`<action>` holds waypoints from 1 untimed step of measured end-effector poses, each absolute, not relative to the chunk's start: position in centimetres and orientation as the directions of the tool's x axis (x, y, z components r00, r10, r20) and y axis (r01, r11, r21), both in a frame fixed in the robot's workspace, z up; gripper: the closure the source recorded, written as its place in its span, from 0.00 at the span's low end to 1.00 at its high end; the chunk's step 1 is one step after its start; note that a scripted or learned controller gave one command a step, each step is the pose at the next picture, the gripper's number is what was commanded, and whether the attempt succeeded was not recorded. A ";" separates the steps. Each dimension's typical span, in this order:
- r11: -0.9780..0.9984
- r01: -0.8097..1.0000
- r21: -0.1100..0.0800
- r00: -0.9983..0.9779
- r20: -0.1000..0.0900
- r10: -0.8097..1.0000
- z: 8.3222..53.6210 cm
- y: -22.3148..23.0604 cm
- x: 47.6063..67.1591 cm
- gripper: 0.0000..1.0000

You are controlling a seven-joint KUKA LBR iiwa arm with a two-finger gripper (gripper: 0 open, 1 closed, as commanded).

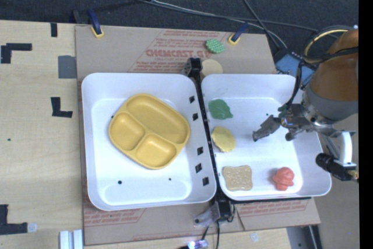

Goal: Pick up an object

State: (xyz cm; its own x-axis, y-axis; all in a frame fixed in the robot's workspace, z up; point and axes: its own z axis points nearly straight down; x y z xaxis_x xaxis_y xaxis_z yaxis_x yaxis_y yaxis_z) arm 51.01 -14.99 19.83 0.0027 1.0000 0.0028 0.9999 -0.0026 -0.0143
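Hand poised over the right bin, nothing grasped.

The hand (pixel 280 128) is seen spread open and empty above the right bin (pixel 256 81). The yellow toy food piece (pixel 223 139) lies nearest, toward the divider; a green piece (pixel 220 108) sits just behind it, a waffle-like piece (pixel 237 178) and a red piece (pixel 282 178) near the front wall. Nothing is judged to block the approach. A yellow divided plate (pixel 149 131) occupies the left bin (pixel 93 125).
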 end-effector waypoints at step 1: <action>0.001 1.000 -0.002 -0.001 0.001 1.000 20.5 -15.0 51.3 0.00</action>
